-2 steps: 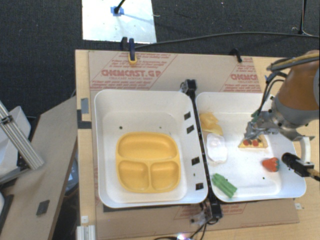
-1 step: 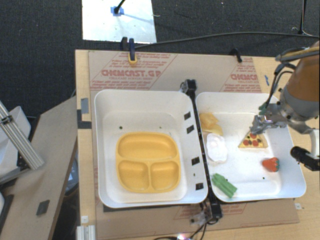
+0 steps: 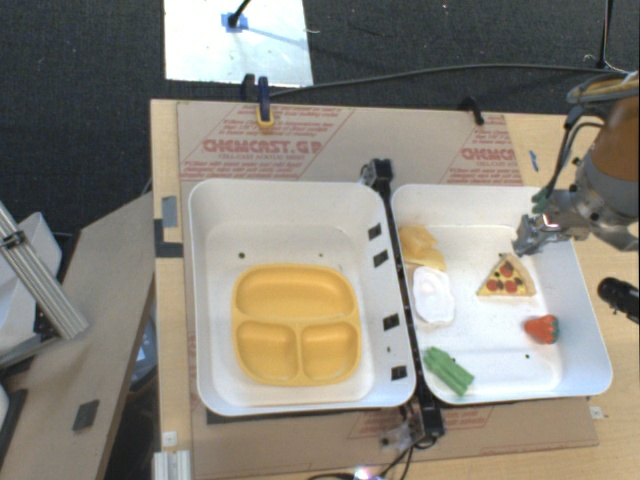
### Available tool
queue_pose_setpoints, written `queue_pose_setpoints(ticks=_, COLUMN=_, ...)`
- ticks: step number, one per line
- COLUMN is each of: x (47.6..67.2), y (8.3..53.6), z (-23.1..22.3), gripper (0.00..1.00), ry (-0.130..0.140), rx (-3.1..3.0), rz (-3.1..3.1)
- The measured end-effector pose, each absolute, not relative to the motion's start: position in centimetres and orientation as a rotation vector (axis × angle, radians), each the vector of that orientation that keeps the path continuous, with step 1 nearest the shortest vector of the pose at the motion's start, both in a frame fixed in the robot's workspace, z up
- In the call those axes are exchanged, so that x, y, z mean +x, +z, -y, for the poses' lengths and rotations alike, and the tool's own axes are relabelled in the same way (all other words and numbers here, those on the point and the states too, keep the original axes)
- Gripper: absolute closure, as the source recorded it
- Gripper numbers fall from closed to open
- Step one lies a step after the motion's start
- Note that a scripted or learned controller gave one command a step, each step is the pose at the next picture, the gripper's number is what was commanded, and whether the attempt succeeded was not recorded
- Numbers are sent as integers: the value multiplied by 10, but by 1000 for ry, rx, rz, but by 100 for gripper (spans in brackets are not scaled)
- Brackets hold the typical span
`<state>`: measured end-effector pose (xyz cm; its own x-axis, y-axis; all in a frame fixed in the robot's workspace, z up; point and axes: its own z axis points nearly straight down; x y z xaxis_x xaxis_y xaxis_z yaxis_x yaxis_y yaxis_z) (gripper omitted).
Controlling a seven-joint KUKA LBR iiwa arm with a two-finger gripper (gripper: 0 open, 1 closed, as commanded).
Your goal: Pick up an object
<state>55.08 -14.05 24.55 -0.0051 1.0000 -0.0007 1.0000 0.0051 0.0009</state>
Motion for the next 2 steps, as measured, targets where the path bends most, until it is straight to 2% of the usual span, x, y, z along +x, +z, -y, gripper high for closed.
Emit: queue_pose_setpoints(ticks=2, x=577, y=245, z=40, gripper=100, ry=-1, rx=2212, rz=-2233)
